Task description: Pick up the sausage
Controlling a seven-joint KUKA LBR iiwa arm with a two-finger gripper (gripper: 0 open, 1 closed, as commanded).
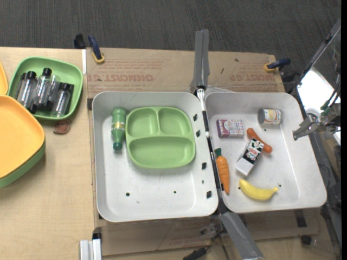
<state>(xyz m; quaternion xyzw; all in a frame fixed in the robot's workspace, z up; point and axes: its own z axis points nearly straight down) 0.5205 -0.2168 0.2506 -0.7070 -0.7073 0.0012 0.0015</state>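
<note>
The sausage (258, 139) is a short orange-red rod lying aslant in the right bin (303, 172), just below the can and touching the top of a black-and-white carton (250, 155). My gripper (307, 125) shows as a small grey shape at the right bin's right rim, well to the right of the sausage and apart from it. Nothing is seen in its grasp.
The right bin also holds a pink box (230, 127), a small can (270, 116), a carrot (223, 172) by the left wall and a banana (258, 190). In the left bin (108, 194) sit a green divided plate (160, 136) and a green bottle (118, 128).
</note>
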